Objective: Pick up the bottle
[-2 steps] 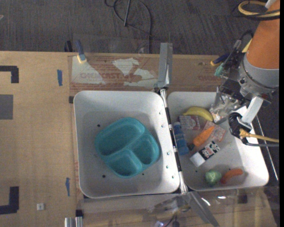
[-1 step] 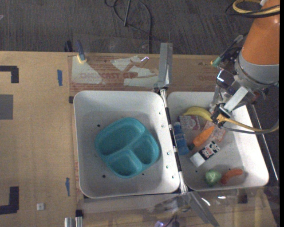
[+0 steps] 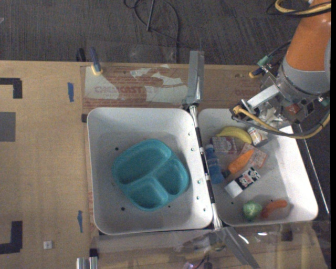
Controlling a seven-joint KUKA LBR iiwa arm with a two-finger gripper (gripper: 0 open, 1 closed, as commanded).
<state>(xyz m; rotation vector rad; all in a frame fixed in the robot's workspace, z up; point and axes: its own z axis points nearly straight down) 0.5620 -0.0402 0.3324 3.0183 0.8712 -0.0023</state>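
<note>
Near edge: plywood bench (image 3: 42, 157), black tape marks (image 3: 13, 236) at its left corners, a blue tape strip (image 3: 79, 220) just left of the left bin (image 3: 100, 210).

Right bin (image 3: 307, 205), near side: a green round item (image 3: 252, 210) and an orange-red item (image 3: 274, 207) lie side by side by the near wall.

Left bin: one teal divided plate (image 3: 150, 174), roughly centred and rotated, clear of all four walls.

Right bin, middle: a black-and-white carton (image 3: 242, 182) lies flat. A carrot (image 3: 241, 162) sits tilted just behind it, with a clear packet (image 3: 258, 157) beside the carrot.

The bottle (image 3: 212, 164) is blue and lies on its side along the right bin's left wall, lengthwise near to far, close to the wall. Nothing holds it.

Right bin, far side: a banana (image 3: 234, 134) curves near the far wall, with a small pale jar (image 3: 255, 136) at its right end.

The gripper (image 3: 281, 113) hangs over the right bin's far right corner, well apart from the bottle. Whether it is released or clenched I cannot tell.

Beyond the bins: a metal bar (image 3: 194, 79) runs back from the gap between them, and a torn printed sheet (image 3: 131, 89) is stuck to the bench behind the left bin.

Past the bench's far edge: dark carpeted floor (image 3: 52, 26) with black cables (image 3: 152, 16).
</note>
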